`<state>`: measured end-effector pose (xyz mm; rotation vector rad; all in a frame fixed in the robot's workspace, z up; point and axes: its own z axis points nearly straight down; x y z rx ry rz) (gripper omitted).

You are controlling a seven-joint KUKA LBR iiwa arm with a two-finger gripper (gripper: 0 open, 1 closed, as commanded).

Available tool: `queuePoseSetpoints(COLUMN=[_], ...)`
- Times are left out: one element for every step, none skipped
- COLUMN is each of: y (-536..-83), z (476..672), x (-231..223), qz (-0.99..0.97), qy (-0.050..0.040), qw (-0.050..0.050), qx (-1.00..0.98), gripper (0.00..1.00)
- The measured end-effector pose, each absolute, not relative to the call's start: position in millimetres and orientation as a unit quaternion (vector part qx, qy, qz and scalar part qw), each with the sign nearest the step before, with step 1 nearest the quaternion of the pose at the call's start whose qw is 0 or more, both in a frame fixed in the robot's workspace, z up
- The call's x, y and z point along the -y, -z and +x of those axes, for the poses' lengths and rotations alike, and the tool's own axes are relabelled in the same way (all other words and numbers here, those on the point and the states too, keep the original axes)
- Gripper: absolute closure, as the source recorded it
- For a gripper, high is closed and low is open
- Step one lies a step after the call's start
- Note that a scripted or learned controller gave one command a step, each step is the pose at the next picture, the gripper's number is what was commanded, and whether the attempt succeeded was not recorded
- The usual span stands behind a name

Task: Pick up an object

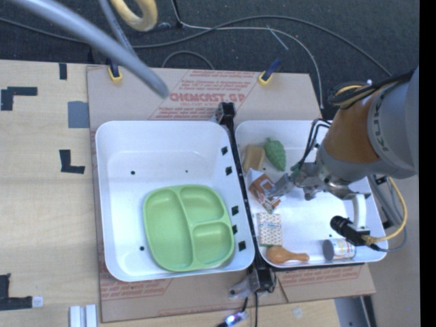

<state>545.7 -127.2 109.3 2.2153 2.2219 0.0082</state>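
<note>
Surface [41,182]: pale wood is seen at the far left, marked with dark tape pieces; a cardboard sheet [204,94] with red print is laid under both bins
Left bin [116,148]: a shallow white tray, set just beside the right bin along a shared middle edge fitted with black clips
Green plate [189,227]: a light green divided plate with three compartments is laid flat in the near right part of the left bin, close to the middle edge
Right bin [306,216]: a shallow white tray in which several small things are gathered, mostly toward its left side
Tan block [253,157]: placed near the far left corner of the right bin
Green object [276,153]: a dark green leafy-looking piece, just beside the tan block on its right
Printed packet [262,188]: an orange and white item is seen near the middle edge, right at the gripper's tip
Patterned pouch [270,230]: a pale checked packet is laid nearer the front, below the printed packet
Wooden spoon [287,255]: laid along the front wall of the right bin
Small can [339,250]: laid on its side at the front right
Gripper [276,195]: lowered into the right bin over the printed packet; whether the jaws are open or closed cannot be told
Arm [361,135]: grey with an orange band, reached in from the right
</note>
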Motion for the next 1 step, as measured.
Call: queuePoseSetpoints(y=[-118.6], z=[548.9], x=[125.0], qz=[0.706], qy=[-0.0056], qw=[0.002], qx=[-0.708], gripper=[1.00])
